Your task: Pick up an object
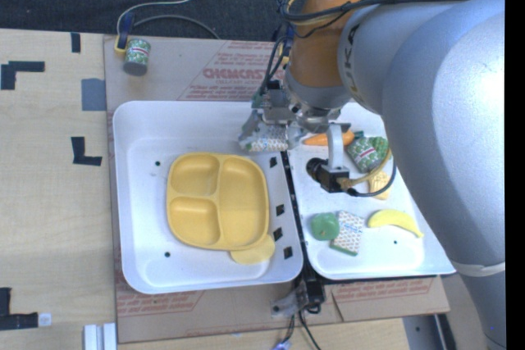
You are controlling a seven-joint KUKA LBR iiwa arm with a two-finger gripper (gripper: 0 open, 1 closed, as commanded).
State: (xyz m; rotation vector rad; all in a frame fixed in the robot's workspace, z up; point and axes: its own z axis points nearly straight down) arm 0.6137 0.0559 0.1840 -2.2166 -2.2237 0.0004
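Observation:
My gripper (267,125) hangs over the back right corner of the left bin (131,176), close to the divider between the bins. A small speckled whitish pouch (264,144) lies directly under it, touching or nearly touching; the wrist hides the contact. In the left bin lies a yellow divided plate (218,200) with a pale yellow disc (254,252) poking out from under its front corner. The right bin (410,262) holds an orange carrot (321,139), a green packet (368,152), a banana (394,220), a green lump (324,225) and a patterned packet (350,234).
The big grey arm (443,94) covers the right bin's far right side. A black part with a cable (328,175) hangs over the right bin. A small green-labelled can (136,55) stands on the cardboard behind the left bin.

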